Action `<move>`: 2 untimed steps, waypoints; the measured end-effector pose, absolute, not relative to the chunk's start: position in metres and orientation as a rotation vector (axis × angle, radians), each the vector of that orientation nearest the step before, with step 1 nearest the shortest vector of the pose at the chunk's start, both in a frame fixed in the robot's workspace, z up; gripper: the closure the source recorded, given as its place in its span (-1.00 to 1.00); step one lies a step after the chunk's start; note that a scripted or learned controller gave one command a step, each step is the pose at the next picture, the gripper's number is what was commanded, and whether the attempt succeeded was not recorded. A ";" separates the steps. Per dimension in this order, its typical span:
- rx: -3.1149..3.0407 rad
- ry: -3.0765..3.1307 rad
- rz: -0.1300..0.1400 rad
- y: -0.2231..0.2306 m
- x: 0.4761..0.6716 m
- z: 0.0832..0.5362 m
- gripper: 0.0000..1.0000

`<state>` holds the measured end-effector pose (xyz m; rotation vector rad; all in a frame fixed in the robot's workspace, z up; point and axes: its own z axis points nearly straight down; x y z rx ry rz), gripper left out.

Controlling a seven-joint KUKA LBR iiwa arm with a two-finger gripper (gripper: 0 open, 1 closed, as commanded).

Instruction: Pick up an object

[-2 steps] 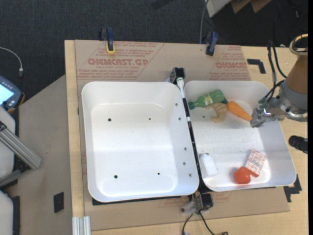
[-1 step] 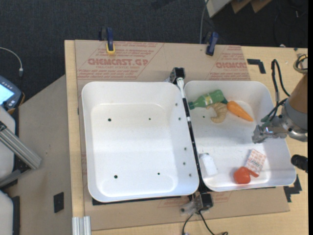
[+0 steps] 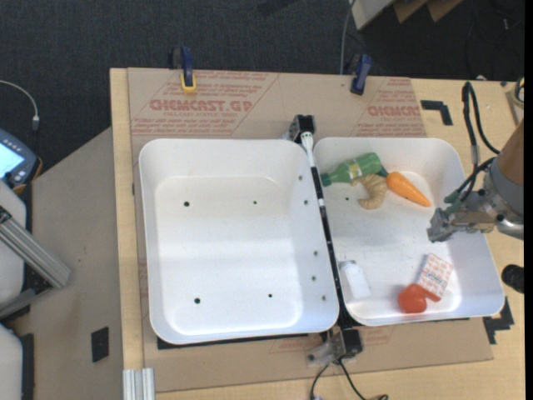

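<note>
Grey arm entering from the right edge, wrist angled down and leftward, pincer [image 3: 441, 227] low at the right side of the frame, dark cables looping up behind the wrist, most of the arm cut off by the frame

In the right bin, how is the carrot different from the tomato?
The carrot is long, tapered and orange; the tomato is round and red. The carrot lies near the far side of the right bin, beside a tan piece; the tomato sits at the near edge, touching a small packet. The gripper is nearer the carrot. Both rest on the bin floor, and the gripper touches neither.
</note>
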<state>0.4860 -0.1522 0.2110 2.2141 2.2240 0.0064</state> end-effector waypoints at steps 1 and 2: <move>2.228 2.220 -0.004 -0.183 0.478 0.166 1.00; 2.210 2.228 0.006 -0.097 0.480 0.214 1.00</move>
